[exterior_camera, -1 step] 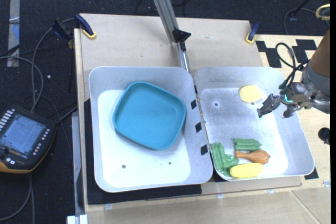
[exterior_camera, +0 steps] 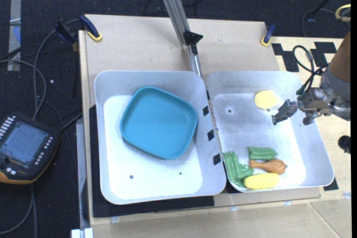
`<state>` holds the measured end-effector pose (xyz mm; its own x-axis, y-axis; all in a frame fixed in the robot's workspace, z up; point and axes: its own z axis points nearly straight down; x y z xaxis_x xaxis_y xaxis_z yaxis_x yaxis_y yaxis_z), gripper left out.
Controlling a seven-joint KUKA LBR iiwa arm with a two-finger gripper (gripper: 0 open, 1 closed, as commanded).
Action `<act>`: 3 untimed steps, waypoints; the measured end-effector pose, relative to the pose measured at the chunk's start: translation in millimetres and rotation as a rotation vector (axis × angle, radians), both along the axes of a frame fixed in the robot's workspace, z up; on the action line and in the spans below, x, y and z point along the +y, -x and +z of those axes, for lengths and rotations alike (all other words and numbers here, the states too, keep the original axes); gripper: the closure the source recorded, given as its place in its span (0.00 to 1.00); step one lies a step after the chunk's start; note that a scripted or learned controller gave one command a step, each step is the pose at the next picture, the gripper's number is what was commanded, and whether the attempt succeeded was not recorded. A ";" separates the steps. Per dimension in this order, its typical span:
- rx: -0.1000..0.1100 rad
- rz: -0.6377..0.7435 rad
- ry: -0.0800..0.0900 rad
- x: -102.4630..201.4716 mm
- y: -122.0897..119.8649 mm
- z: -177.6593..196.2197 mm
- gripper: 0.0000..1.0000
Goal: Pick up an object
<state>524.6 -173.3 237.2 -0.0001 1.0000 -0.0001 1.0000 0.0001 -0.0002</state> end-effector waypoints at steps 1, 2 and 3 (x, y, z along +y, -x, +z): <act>0.003 0.001 -0.001 5.5 -6.0 -46.2 0.00; 0.005 0.000 -0.001 2.0 -11.2 -106.1 0.00; 0.002 0.000 -0.001 2.4 -10.7 -143.3 0.00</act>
